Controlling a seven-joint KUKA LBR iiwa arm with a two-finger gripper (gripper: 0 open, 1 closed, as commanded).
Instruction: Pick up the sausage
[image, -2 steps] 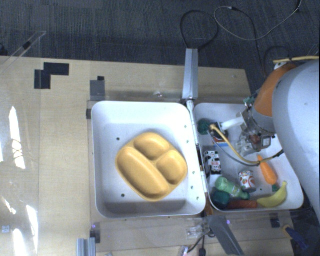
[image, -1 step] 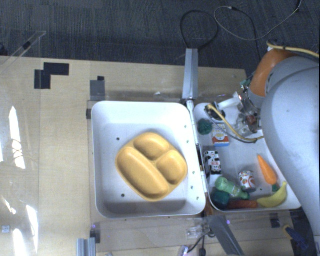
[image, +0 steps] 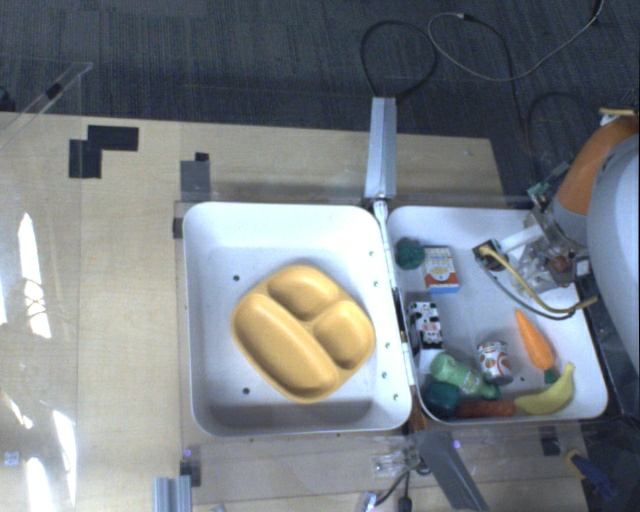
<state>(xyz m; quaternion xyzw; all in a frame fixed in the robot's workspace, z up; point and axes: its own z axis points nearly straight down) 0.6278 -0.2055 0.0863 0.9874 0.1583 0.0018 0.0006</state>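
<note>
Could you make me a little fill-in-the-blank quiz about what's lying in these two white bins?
1. The yellow divided tray lies in the ____ bin.
2. The banana lies in the right bin's near-____ corner.
3. The carrot is colored ____.
4. The dark red sausage lies along the right bin's ____ edge.

Missing words: left; right; orange; near

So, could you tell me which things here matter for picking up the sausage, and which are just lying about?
For the job:
- sausage, at the right bin's near edge
- gripper, over that bin's far right

Lying about:
- banana
- carrot
- yellow divided plate, in the left bin
- small carton
</note>
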